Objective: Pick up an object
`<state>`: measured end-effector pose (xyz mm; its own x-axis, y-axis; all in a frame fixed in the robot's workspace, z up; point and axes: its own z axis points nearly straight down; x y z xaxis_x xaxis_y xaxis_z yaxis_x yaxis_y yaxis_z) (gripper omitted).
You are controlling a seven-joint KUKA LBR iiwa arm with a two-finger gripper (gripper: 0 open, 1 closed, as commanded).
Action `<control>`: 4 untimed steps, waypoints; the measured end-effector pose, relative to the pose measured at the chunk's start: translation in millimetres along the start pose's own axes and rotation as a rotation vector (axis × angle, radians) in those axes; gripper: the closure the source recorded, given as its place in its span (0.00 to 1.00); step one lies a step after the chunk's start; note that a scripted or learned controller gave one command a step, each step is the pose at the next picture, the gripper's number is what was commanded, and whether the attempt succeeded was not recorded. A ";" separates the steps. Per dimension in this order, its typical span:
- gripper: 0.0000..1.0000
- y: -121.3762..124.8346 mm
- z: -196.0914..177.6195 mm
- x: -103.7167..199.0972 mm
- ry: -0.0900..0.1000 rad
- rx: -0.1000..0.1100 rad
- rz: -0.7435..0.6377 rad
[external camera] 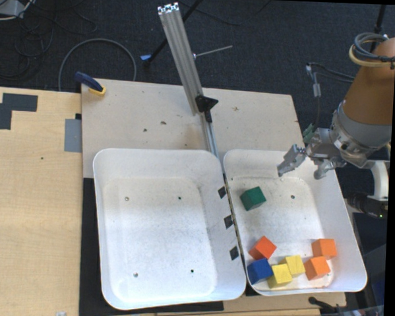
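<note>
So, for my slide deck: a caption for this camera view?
Open gripper hovers over the right white bin, above a green cube and clustered orange, yellow and blue cubes.

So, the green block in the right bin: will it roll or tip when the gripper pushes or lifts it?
The green block looks like a cube with flat faces, so it will probably slide, not roll. It seems solid and stiff, likely light. It lies alone, apart from the other blocks, so a push from the gripper should not disturb them.

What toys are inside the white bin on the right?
Inside the right bin sit seven blocks: a green block alone, then three orange blocks, two yellow blocks and a blue block huddled together. Nothing visibly covers them.
</note>
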<state>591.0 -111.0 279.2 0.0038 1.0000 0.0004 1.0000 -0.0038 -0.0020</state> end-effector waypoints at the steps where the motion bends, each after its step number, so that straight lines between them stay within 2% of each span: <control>1: 0.00 37.1 12.9 39.1 0.000 -0.001 -0.007; 2: 0.00 47.4 132.6 11.3 0.000 0.009 -0.002; 3: 0.00 25.2 188.7 14.1 0.000 -0.002 -0.003; 4: 1.00 25.0 178.3 12.6 0.001 -0.001 0.003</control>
<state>615.7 -98.5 100.9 0.0069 1.0000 0.0011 1.0000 -0.0069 -0.0009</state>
